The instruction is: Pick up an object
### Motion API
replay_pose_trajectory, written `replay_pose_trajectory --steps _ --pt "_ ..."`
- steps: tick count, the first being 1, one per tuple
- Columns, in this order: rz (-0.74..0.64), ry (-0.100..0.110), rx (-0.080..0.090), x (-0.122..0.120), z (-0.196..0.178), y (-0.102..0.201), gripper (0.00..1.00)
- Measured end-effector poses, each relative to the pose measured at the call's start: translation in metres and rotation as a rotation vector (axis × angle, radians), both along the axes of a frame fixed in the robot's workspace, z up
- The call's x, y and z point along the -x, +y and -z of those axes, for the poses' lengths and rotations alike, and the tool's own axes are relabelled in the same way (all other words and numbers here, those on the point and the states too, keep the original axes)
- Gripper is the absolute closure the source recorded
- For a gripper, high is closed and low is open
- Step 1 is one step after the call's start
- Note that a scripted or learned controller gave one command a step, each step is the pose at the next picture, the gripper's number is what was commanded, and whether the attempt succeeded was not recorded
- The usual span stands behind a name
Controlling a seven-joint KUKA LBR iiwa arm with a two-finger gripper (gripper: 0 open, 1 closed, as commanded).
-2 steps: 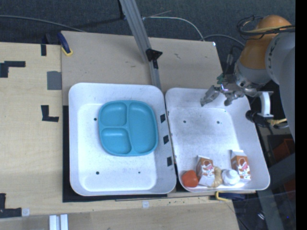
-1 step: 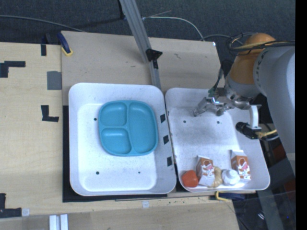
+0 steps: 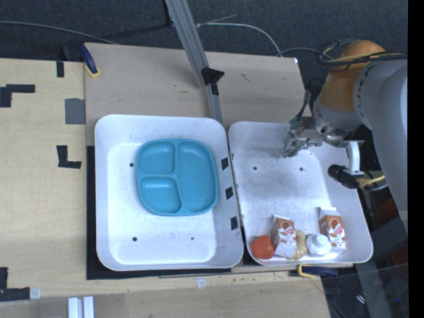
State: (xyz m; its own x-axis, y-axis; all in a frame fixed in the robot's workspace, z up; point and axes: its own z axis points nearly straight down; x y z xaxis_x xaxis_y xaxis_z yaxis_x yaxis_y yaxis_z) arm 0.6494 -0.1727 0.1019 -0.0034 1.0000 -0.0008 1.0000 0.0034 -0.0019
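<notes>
My gripper (image 3: 291,148) hangs over the far part of the right bin (image 3: 278,177), near its back rim, with nothing visibly between its fingers. Along the bin's near edge lie a red ball-like object (image 3: 263,246), a small carton (image 3: 285,235) with a red and white print, a tan piece (image 3: 301,244), a white bottle-like object (image 3: 320,245) and a second carton (image 3: 332,228). All of them are well in front of the gripper and apart from it.
The left bin (image 3: 119,244) holds a blue divided plate (image 3: 177,176). A grey metal pole (image 3: 192,38) slants down to the gap between the bins. The arm's orange band (image 3: 348,78) and grey body occupy the right side.
</notes>
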Motion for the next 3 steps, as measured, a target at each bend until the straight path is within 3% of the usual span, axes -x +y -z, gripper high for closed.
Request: replay_pose_trajectory --steps 3 --pt "0.001 -0.007 0.001 -0.014 -0.144 0.003 1.00"
